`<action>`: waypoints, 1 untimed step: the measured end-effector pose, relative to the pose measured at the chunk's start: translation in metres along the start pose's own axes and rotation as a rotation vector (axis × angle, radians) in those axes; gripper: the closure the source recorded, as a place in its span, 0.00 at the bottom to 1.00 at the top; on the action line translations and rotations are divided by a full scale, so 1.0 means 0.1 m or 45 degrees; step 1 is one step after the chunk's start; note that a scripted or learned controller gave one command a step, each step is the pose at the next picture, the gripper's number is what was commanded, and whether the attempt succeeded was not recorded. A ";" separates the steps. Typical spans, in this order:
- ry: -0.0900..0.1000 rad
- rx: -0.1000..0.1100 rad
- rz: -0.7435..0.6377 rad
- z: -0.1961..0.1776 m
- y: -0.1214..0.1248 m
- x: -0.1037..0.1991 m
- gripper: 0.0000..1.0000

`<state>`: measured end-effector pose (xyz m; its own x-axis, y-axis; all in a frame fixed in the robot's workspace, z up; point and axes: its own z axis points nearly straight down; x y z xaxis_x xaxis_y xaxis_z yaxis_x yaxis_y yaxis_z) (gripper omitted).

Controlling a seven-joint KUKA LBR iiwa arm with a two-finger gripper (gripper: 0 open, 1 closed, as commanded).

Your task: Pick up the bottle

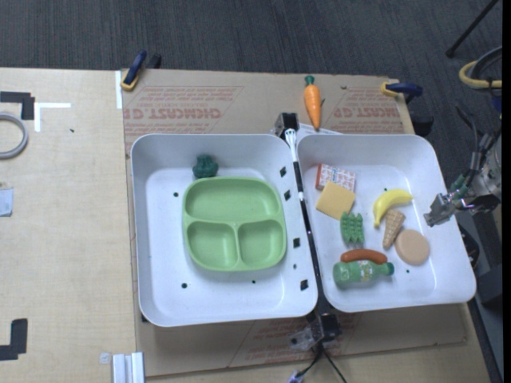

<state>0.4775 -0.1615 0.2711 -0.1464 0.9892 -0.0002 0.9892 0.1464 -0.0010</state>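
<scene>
Bottle (pixel 363 272): lies flat at your right bin's (pixel 447 290) front edge, graspable; end effector (pixel 444 207) grip state unreadable.

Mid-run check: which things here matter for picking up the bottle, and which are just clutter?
For the job:
- green bottle, lying on its side at the near edge of the right bin
- gripper, at that bin's right rim

Just lying about:
- sausage
- banana
- cheese wedge
- green divided plate
- carrot
</scene>
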 end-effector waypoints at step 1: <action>0.000 0.001 0.063 0.01 0.23 1.56 1.00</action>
<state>0.4775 -0.0043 0.2701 -0.0973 0.9953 -0.0005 0.9953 0.0973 -0.0020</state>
